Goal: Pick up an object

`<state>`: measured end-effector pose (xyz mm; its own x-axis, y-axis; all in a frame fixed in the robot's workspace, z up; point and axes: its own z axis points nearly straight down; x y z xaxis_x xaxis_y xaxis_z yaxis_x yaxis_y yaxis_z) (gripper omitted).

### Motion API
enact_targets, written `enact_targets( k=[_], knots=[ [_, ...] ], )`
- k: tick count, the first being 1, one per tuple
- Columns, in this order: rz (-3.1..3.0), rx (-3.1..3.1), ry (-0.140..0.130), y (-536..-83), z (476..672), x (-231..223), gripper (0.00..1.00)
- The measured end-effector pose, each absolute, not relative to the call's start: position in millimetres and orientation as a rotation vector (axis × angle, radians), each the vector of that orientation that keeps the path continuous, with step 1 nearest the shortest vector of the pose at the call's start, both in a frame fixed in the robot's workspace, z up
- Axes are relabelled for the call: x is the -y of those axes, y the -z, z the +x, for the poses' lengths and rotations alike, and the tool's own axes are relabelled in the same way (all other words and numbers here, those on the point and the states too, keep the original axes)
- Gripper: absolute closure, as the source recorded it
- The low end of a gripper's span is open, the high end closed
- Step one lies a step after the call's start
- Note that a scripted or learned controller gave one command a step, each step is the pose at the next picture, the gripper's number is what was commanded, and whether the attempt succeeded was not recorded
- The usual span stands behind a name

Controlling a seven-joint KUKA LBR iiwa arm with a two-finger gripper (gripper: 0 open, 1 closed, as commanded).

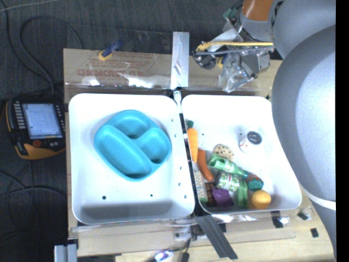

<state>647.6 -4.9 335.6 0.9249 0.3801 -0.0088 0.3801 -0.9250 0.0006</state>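
Objects for picking, a carrot (192, 141), green bottle (232, 173) and orange ball (261, 198), lie heaped in my right bin's (272, 141) near corner, where its floor slopes. My pincer (235, 75) hangs above the tabletop beyond that bin, wrist bent downward; open or closed, I cannot tell.

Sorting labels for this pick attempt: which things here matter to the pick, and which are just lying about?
Job: gripper; right bin; carrot; green bottle; orange ball; purple item.
Lying about: blue divided tray; left bin; handheld pendant.
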Motion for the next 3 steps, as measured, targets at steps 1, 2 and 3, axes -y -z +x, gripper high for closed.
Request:
enact_targets(
  k=[1,2,3],
  knots=[
    [3.109,-0.438,0.014,-263,630.4,-121,1.0],
    [3.058,-0.702,0.019,-179,657.8,-82,1.0],
    [2.99,-0.952,0.015,-375,659.2,22,1.0]
  ],
)
